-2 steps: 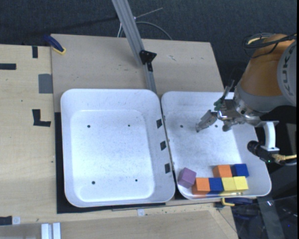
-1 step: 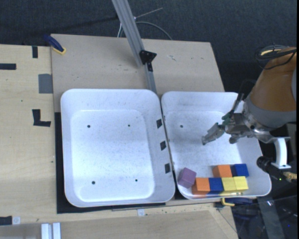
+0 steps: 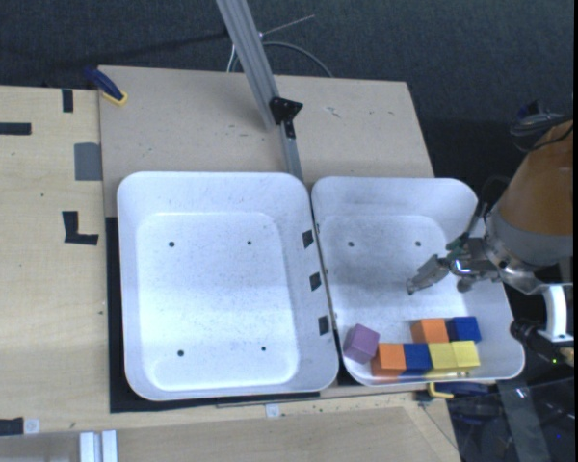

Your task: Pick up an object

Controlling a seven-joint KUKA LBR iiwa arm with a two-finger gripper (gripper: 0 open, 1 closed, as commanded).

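my gripper (image 3: 432, 275) hangs over the right bin (image 3: 385, 200), above its bare middle floor, and i cannot tell its state from this slanted view; i see nothing held in it. the blocks sit toward the bin's near rim, below the gripper in the camera view: a purple block (image 3: 362, 342) off to the left, then a tight cluster of orange block (image 3: 429, 331), blue block (image 3: 464, 328), lower orange block (image 3: 391, 356), lower blue block (image 3: 417, 356) and yellow blocks (image 3: 454, 355), the row running left-right along the rim. my judgement: the purple block, standing slightly apart, is the easier target, toward the near rim and a little left of the gripper.
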